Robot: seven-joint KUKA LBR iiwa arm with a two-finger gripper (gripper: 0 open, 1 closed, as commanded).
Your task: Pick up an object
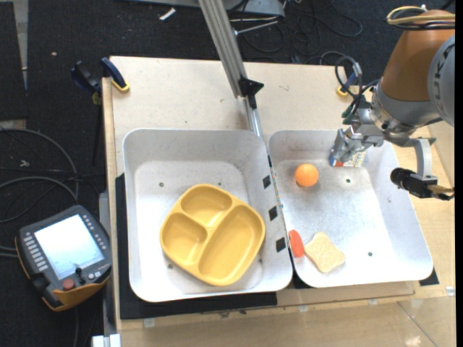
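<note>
An orange ball (307, 175) lies in the right bin (391, 223), toward its back left. A small red-orange piece (296, 243) and a tan, toast-shaped slice (324, 252) rest near the bin's front left corner. My gripper (348, 155) hangs over the back of the right bin, a short way right of the ball and apart from it. Nothing shows between its fingers. The grey and orange arm reaches in from the right.
The left bin (145, 157) holds a yellow divided plate (212, 233). A slanted metal bar (226, 42) runs down to the ridge between the bins. A black fitting (414, 182) sticks out over the right bin's right rim. A handheld pendant (65, 255) lies left of the bench.
</note>
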